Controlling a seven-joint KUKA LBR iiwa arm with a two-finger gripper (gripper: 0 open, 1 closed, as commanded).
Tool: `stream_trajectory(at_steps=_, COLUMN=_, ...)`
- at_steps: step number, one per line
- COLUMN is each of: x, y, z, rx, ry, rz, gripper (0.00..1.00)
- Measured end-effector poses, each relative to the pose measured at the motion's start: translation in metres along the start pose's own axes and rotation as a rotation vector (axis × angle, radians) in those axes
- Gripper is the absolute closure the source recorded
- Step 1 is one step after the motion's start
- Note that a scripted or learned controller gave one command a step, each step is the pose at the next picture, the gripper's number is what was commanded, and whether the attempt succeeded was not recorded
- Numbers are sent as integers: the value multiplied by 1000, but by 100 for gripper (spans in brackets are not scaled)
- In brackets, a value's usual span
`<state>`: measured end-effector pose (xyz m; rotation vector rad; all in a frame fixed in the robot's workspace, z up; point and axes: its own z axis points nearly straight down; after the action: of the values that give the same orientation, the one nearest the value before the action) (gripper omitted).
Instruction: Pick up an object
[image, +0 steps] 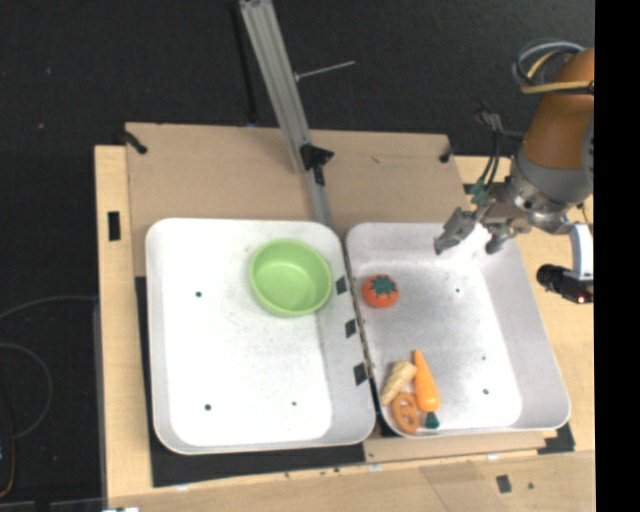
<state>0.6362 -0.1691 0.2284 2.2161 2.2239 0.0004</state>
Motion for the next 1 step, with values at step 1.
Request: stream_trajectory(at_steps=1, x=0, y=0, z=0, rx=0, ry=-1, rz=-1, gripper=0)
